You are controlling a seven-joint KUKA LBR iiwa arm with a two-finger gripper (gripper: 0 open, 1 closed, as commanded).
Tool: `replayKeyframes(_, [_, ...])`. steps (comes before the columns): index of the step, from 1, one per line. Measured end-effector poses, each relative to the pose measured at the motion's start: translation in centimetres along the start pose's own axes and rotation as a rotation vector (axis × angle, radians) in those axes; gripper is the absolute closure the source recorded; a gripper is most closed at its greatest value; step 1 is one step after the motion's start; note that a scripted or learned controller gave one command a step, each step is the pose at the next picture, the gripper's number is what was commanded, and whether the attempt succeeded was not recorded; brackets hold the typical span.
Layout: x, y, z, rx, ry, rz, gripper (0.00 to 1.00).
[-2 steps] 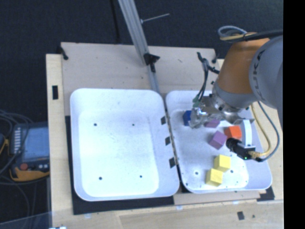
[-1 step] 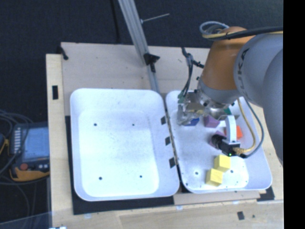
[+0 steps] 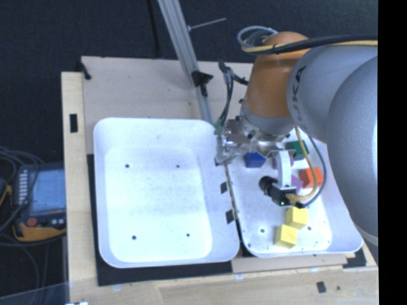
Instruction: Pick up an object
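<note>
Yellow blocks [image 3: 291, 226] lie in the right bin [image 3: 318, 241].

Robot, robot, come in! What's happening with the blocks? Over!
Gripper low at right bin's far left corner, beside blue block. Two yellow blocks near front. Arm covers other blocks.

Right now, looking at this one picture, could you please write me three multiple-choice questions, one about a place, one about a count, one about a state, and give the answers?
1. In which bin do the small blocks lie?
A. The left bin
B. The right bin
C. Both bins

2. How many yellow blocks can be seen?
A. Two
B. Four
C. None

3. How does the arm stand?
A. Lowered over the right bin
B. Lowered over the left bin
C. Pulled back off the bench

Answers:
1 B: the blue block and the others lie in the right bin.
2 A: two yellow blocks lie near its front edge.
3 A: the orange band and the wrist below it hang over the right bin.
</note>
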State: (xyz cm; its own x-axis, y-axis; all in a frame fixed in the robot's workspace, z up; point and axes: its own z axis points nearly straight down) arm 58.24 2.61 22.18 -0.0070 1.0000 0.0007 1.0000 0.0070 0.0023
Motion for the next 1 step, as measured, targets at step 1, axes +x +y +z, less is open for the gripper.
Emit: replayKeyframes(1, [5.42,-0.17,-1.68,0.000,0.002,-0.001,1.00])
